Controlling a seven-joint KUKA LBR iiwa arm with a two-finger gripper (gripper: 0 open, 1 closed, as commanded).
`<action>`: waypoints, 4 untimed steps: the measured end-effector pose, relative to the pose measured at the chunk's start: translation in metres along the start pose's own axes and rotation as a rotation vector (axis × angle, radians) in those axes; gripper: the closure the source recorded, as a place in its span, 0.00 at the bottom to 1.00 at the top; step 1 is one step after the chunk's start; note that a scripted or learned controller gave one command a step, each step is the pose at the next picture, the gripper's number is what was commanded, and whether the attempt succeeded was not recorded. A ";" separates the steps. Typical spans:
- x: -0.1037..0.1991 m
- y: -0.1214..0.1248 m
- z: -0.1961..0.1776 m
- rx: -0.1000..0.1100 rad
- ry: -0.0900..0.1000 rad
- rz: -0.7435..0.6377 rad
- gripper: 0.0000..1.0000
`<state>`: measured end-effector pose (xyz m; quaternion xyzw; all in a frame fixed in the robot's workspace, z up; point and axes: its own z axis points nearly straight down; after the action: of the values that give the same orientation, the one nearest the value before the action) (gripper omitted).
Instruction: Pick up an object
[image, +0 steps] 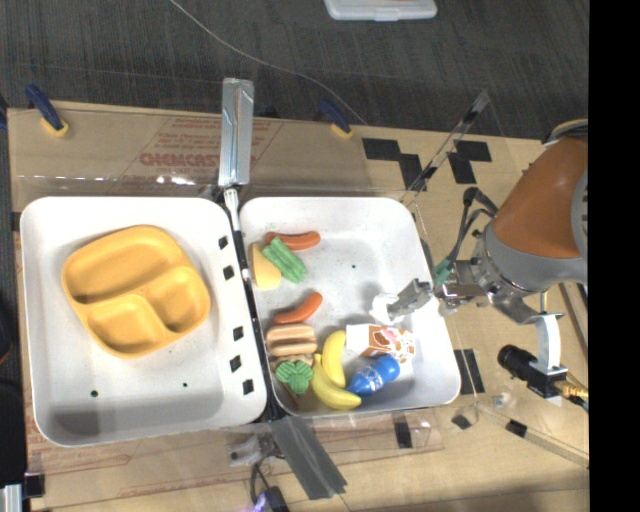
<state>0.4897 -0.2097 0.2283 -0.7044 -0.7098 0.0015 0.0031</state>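
Gripper (408, 298) sits low over the right bin (340, 215), near its right wall, reaching in from the arm (535, 215) on the right. Finger state: cannot tell, the tip is small and blurred, and nothing is visibly clamped in it. So no grasp confirmed.

Candidate objects, relative to the gripper:
- Small carton (382, 343) with white and orange print: just below it, nearest thing, looks apart from it but close.
- Blue bottle-like toy (375, 377): further below, beside the carton.
- Banana (333, 375): below and left, curled by the bottom wall.
- Green leafy toy (294, 375) and hot dog in bun (291, 340): lower left, near the divider.
- Loose sausage (299, 306): left, about level with the gripper.
- Second sausage (293, 240) and the green-and-yellow piece (275, 265): up and left, well apart.

Yellow divided plate (135, 288) lies in the left bin (60, 420), far left, not involved.

Progress, as a judgement: early. Every object rests on the bin floor, nothing lifted. Left to do: settle on a target (carton seems likeliest), close on it, raise it clear.
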 end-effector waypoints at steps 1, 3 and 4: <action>0.036 -0.008 0.119 0.004 0.003 0.777 0.00; 0.020 -0.012 0.073 0.003 0.003 0.534 0.00; 0.076 0.009 0.139 0.001 0.001 0.989 0.00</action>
<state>0.4973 -0.1336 0.0895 -0.9570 -0.2902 0.0027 0.0028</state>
